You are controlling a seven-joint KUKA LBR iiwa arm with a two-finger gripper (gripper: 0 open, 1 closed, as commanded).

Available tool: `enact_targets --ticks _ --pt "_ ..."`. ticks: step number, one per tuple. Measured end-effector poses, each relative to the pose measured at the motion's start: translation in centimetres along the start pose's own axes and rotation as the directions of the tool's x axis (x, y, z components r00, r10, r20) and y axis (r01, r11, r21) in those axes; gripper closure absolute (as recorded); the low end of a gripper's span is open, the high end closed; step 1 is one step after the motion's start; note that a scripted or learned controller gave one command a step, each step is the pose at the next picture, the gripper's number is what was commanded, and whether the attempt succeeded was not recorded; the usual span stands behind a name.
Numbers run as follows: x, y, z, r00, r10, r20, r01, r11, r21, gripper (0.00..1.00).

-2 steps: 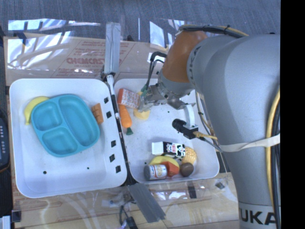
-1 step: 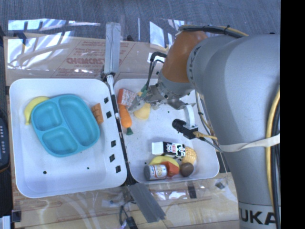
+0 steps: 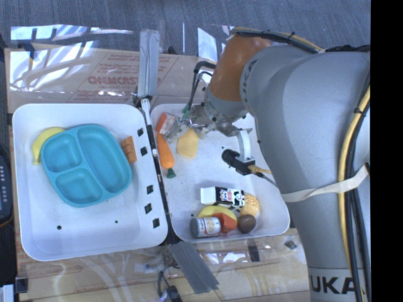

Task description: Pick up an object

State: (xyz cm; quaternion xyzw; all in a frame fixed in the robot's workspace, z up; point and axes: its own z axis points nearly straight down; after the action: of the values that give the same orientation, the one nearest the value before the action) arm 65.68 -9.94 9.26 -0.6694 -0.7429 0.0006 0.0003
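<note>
The arm hides the right bin's 3 o'clock side. The pincer sits low at that bin's 11 o'clock corner, beside a pale lump and carrot; its state cannot be told. "UKA" reads at 5 o'clock; red print on cardboard is illegible. A can lies at the bin's 6 o'clock. A blue tray half covers a banana.

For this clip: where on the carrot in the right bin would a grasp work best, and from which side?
Probably the carrot at mid-body, from above, fingers closing across its narrow width. It lies flat and lengthwise along the bin's left wall, so the wall-side finger has little room.
</note>
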Motion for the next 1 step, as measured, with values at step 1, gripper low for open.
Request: enact_targets --ticks 1 --pt "0.62 -4.97 0.12 0.998 0.057 0.0 -0.057 0.998 0.003 0.0"
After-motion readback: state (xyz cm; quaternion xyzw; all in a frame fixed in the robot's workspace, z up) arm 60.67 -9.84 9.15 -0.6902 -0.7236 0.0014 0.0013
